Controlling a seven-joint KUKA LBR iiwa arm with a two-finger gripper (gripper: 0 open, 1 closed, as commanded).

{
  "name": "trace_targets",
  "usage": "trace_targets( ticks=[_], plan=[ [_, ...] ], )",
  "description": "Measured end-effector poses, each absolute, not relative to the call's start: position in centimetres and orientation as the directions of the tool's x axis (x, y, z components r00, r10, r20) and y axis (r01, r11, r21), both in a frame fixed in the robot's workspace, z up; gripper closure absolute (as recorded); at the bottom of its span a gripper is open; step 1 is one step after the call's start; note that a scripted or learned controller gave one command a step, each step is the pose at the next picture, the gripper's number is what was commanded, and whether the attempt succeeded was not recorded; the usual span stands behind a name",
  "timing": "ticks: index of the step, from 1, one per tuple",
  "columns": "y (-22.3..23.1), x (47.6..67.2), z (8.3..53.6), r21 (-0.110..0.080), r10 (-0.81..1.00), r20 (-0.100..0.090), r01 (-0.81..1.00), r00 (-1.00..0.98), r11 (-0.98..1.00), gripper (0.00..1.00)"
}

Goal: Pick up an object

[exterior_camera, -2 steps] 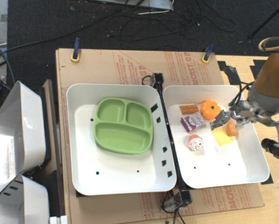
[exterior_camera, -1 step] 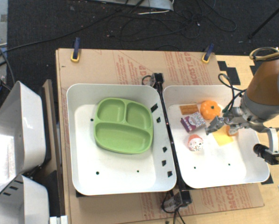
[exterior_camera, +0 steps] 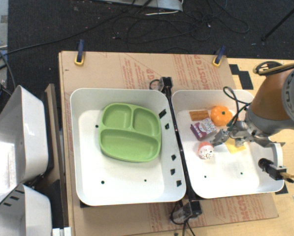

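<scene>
end effector (exterior_camera: 224, 137) low in the right bin (exterior_camera: 235, 181), reaching in from the right — whether its tips are spread or pressed together, cannot tell. orange ball (exterior_camera: 220, 115) just above-left of it, near. purple packet (exterior_camera: 204, 128) to its left, beside the ball. small white-and-red object (exterior_camera: 206, 151) below-left, close. yellow piece (exterior_camera: 235, 147) just beside it, partly hidden. orange-brown card (exterior_camera: 199, 115) left of the ball. green divided plate (exterior_camera: 131, 132) in the left bin (exterior_camera: 87, 181) — well apart.
</scene>
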State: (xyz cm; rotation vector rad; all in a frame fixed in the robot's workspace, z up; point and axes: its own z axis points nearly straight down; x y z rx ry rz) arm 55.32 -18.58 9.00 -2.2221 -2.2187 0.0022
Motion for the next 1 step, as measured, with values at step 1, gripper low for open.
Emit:
trace_targets(
  ticks=[1],
  plan=[
    [-18.58,55.43,10.28,0.002,1.0,-0.001,1.0,0.002,-0.002,1.0]
  ],
)
